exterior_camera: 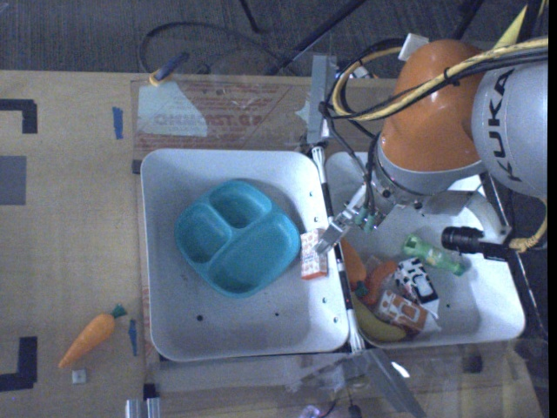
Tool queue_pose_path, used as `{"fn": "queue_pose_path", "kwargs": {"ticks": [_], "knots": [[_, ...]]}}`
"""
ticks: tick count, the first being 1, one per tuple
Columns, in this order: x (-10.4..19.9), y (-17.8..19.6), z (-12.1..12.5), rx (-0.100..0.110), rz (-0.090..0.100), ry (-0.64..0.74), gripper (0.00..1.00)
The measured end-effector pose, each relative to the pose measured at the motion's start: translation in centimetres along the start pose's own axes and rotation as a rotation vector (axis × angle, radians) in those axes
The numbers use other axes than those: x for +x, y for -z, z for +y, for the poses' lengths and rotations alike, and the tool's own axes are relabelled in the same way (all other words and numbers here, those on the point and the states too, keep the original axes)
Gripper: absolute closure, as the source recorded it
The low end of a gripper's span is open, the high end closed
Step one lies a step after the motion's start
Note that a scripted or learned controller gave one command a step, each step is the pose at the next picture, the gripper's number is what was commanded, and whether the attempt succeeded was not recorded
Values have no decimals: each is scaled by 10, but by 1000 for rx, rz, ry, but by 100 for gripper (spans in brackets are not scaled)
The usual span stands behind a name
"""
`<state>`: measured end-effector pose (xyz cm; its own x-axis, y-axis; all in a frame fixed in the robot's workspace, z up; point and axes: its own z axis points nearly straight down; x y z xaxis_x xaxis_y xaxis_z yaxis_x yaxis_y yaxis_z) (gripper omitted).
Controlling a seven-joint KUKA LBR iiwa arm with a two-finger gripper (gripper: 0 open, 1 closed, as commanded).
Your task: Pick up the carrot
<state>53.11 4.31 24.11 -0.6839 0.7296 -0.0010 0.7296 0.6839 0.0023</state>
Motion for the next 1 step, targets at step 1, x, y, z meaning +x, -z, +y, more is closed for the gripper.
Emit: {"fn": "queue_pose_path", "kwargs": {"ticks": [1], "knots": [[-82,-46,22,-1,-3,88,0]]}}
